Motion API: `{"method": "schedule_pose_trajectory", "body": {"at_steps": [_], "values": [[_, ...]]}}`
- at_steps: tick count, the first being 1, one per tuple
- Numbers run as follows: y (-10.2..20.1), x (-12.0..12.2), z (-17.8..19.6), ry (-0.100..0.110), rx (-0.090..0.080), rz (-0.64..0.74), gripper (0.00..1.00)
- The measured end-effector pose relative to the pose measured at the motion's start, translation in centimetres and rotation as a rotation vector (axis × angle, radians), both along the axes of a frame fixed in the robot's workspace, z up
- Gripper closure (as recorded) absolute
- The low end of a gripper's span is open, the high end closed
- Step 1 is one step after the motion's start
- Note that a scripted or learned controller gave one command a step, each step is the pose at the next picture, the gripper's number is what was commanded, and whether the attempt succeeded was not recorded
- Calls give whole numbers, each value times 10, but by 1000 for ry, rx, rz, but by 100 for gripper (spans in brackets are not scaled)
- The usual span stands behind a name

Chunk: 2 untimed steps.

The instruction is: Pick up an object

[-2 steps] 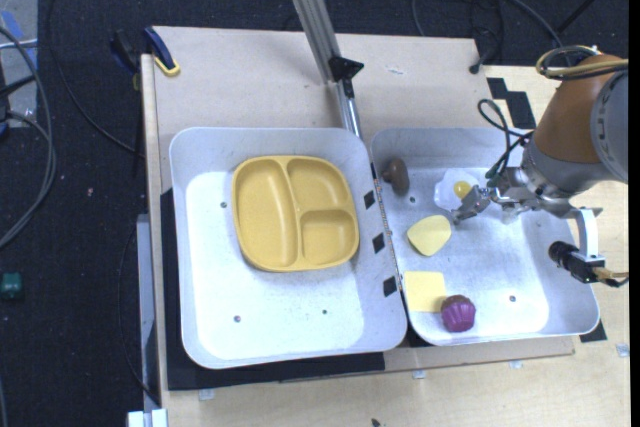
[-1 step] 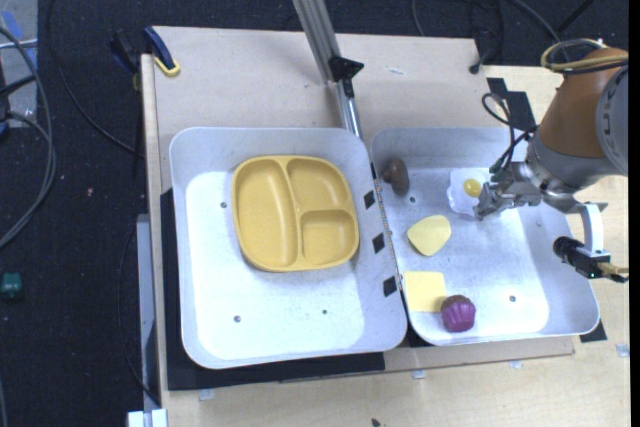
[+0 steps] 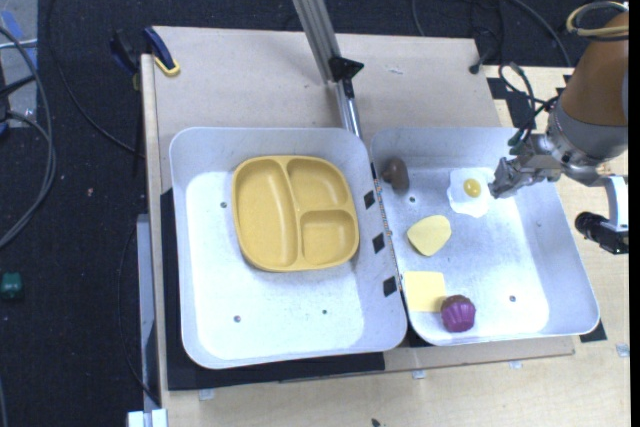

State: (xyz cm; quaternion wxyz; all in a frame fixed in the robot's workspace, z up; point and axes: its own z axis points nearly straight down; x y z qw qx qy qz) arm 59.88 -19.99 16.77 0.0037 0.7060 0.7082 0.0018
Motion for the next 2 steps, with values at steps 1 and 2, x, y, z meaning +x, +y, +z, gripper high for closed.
{"method": "schedule_pose_trajectory", "body": {"at_steps": [1, 2], "values": [[-3, 5, 44, 1, 0, 0, 100], [-5, 13, 90, 1, 0, 0, 100]]}}
